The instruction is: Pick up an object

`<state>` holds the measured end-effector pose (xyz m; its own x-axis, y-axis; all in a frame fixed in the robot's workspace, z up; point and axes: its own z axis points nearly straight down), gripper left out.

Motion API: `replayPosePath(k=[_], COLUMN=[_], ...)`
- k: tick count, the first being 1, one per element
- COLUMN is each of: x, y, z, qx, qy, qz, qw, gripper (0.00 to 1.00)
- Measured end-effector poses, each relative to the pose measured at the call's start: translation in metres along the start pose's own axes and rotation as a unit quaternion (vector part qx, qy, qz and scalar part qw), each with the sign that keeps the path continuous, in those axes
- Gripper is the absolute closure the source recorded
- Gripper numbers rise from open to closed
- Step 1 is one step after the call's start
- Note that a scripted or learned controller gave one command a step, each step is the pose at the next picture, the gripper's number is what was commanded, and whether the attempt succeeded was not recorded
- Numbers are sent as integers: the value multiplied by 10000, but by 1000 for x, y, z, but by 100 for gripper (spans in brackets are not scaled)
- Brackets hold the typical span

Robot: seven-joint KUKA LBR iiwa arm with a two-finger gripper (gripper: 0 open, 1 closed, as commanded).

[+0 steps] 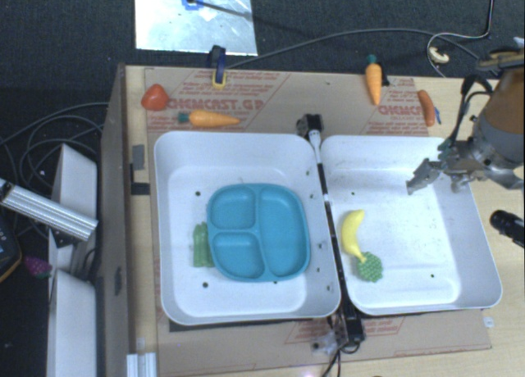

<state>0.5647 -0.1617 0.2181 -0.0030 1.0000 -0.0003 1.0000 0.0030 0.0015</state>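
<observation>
A banana (352, 233) is seen in the right bin (467, 240), touching a green broccoli piece (370, 267). The gripper (428, 174) is held above the bin's far right; its opening cannot be told. It should be lowered squarely over the banana's middle.

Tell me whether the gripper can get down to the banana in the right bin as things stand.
Probably yes. The gripper hangs over the right bin, and the banana lies in the open on the bin floor. Only the green broccoli piece touches its lower end; the upper end is free.
</observation>
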Motion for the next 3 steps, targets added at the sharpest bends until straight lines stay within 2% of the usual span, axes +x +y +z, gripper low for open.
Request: replayPosePath(k=[1, 2, 3], x=[61, 75, 39], y=[9, 6, 57], z=[91, 134, 79], qx=[16, 6, -14], qy=[7, 2, -7], qz=[-4, 0, -8], qw=[10000, 10000, 10000], gripper=[0, 0, 0])
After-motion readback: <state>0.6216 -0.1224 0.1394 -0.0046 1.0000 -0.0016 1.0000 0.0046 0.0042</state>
